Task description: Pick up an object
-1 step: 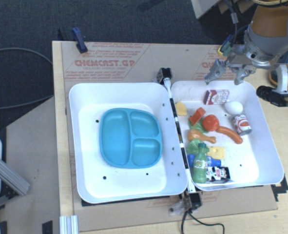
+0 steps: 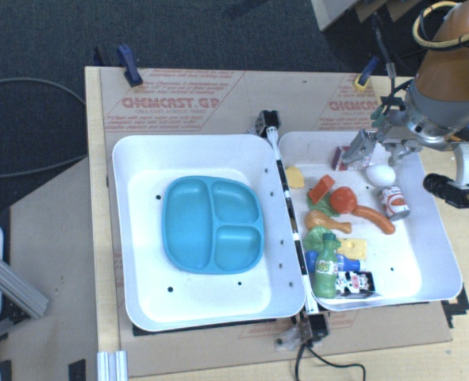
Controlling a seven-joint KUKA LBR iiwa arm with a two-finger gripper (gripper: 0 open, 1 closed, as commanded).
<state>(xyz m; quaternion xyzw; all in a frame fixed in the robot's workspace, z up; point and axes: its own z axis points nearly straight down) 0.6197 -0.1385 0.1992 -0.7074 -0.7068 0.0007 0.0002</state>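
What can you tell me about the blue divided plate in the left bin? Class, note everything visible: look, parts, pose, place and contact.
The blue divided plate is a light turquoise tray that looks like smooth plastic, with rounded corners and raised ridges splitting it into three compartments: one large along its left side, two smaller on its right. It lies flat, right side up, near the middle of the left bin, turned a little askew to the bin's walls. All three compartments are bare. It rests on the bin floor, and nothing else touches it.
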